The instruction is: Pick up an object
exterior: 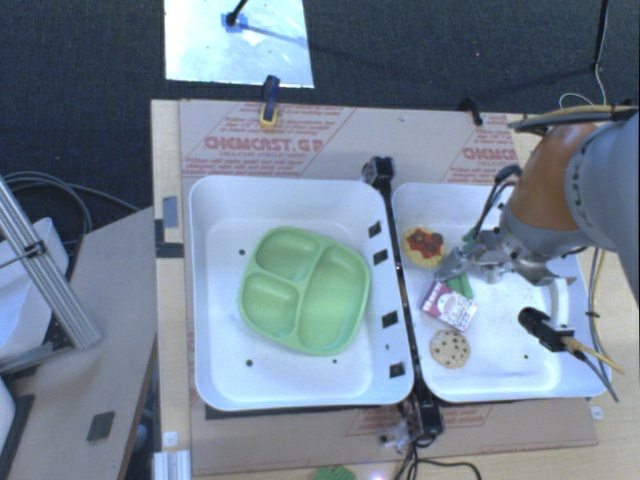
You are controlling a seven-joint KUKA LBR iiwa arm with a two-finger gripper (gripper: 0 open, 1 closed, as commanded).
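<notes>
Table (300,138) is a board under printed protective film; two shallow white plastic bins side by side, glossy, rounded corners; left bin (215,268) holds a pale green three-compartment plate (304,290), smooth, rounded-square, sitting about mid-bin. Right bin (560,373) holds a small round pizza-like toy (424,245) with red topping near its far-left corner; a flat pink-and-white packet (450,306) by the left wall, tilted; a round tan cookie with dark chips (450,348) toward the near-left corner; a green piece (461,285) just beside the packet's upper edge, partly hidden. Arm (590,183) reaches in from the table's right edge, grey with orange band, wrist bent down over the right bin; claw (462,264) low above the green piece and packet; can't tell whether it's released or clenched, metal parts blur together.
</notes>
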